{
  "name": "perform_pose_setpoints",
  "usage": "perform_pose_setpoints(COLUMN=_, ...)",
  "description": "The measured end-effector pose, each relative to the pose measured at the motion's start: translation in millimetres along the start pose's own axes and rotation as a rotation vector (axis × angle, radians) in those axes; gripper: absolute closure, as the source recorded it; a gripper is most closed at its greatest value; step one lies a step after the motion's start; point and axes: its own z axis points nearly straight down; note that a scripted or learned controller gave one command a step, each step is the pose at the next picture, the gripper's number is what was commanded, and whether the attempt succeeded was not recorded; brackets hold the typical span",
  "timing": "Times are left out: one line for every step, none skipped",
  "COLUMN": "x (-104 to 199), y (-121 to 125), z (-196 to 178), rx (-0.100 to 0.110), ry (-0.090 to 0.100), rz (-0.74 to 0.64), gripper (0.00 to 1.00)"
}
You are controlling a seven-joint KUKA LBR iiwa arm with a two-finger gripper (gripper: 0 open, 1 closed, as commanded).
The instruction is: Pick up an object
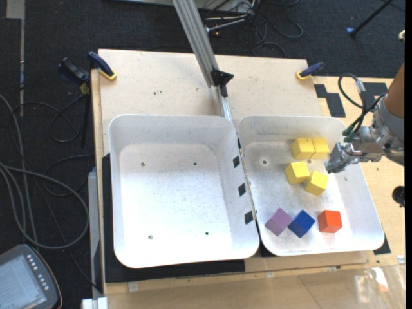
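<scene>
The right bin point(360, 237) holds several small blocks. Two yellow cubes point(310, 148) sit side by side near the back, another yellow cube point(297, 172) lies just in front of them, and one more yellow cube point(316, 183) is to its right. Along the front lie a purple block point(278, 221), a blue block point(301, 223) and an orange-red block point(329, 221). My gripper point(336, 164) reaches in from the right and hangs low over the bin, just right of the yellow cluster and above the rightmost yellow cube. Nothing shows between its fingers.
The left bin point(129, 172) stands beside the right one, sharing a ridge with black markers point(241, 172). A slanted metal pole point(196, 31) crosses the bench top behind the bins. Clamps point(103, 66) point(309, 71) sit at the bench's rear corners. Cables hang by the arm at right.
</scene>
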Motion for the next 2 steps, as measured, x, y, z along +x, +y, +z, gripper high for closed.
perform_pose_setpoints(x=55.5, y=13.7, z=4.5, rx=0.003, ry=0.003, rz=-0.005, gripper=1.0)
perform_pose_setpoints(x=102.7, y=27.5, z=30.3, rx=0.007, ry=0.003, rz=-0.004, gripper=1.0)
